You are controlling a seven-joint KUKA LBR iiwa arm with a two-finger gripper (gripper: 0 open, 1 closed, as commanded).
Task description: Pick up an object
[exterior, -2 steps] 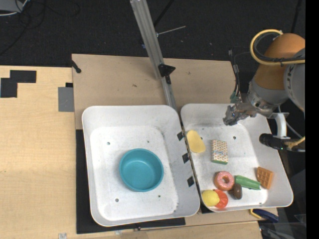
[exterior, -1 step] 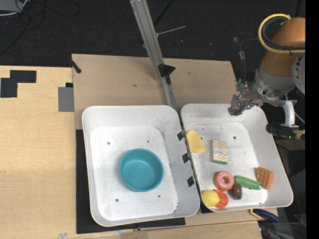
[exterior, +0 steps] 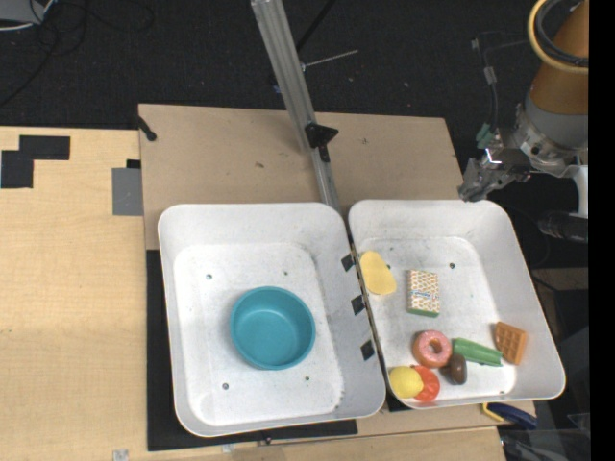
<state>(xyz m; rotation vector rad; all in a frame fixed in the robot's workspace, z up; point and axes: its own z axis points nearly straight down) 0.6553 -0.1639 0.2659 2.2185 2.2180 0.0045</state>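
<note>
My gripper [exterior: 477,178] hangs above the far right corner of the right bin [exterior: 480,221], outside its rim, well apart from the objects. In that bin lie a yellow piece [exterior: 377,274], a patterned cracker block [exterior: 423,291], a pink donut [exterior: 432,348], a green vegetable [exterior: 478,352], an orange waffle [exterior: 510,342], a small brown piece [exterior: 457,370] and a yellow and red fruit [exterior: 413,383]. A teal bowl [exterior: 273,327] sits in the left bin [exterior: 192,257].
A slanted metal rail [exterior: 293,84] rises behind the gap between the bins. A brown board [exterior: 231,157] lies under the bins' far side. Black clips [exterior: 357,303] mark the shared bin wall. Cables hang beside the arm at the right.
</note>
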